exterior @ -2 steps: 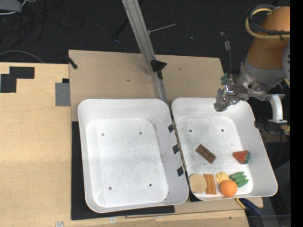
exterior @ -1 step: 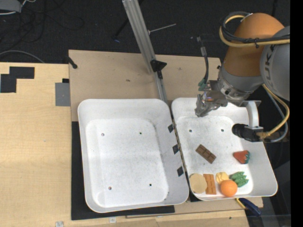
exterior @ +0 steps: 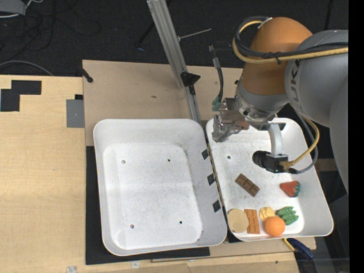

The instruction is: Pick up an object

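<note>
My gripper (exterior: pixel 220 131) hangs over the far left part of the right bin (exterior: pixel 314 225), near the divider between the bins. Nothing shows between its fingers. A brown chocolate bar (exterior: pixel 247 184) lies in the middle of that bin, below the gripper. A red strawberry (exterior: pixel 290 188) sits to the bar's right. Along the near edge lie a pale round biscuit (exterior: pixel 238 220), an orange wafer (exterior: pixel 252 221), a small yellow piece (exterior: pixel 266 212), an orange (exterior: pixel 274 226) and a green vegetable (exterior: pixel 288 214).
The left bin (exterior: pixel 114 132) stands beside the right one. A slanted metal rail (exterior: pixel 170 47) rises behind the bins. A black cable connector (exterior: pixel 268 160) hangs from the arm over the right bin.
</note>
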### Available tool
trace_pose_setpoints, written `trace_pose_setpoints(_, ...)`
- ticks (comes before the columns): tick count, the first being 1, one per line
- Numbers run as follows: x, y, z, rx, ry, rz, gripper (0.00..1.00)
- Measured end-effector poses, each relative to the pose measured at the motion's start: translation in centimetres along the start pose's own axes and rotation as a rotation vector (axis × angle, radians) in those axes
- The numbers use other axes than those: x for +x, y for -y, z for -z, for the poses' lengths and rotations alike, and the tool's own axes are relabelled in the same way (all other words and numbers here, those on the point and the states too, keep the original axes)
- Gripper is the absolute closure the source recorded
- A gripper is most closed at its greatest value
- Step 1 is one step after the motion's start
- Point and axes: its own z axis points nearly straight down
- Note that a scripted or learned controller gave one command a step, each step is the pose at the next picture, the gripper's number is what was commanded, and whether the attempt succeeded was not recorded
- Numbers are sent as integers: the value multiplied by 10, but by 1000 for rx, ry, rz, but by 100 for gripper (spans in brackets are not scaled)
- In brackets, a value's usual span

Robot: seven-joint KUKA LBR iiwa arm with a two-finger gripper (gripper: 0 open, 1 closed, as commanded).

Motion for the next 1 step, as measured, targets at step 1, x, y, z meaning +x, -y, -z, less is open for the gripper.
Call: trace_pose_setpoints(1, 53, 17, -16, 2, 0, 0, 100)
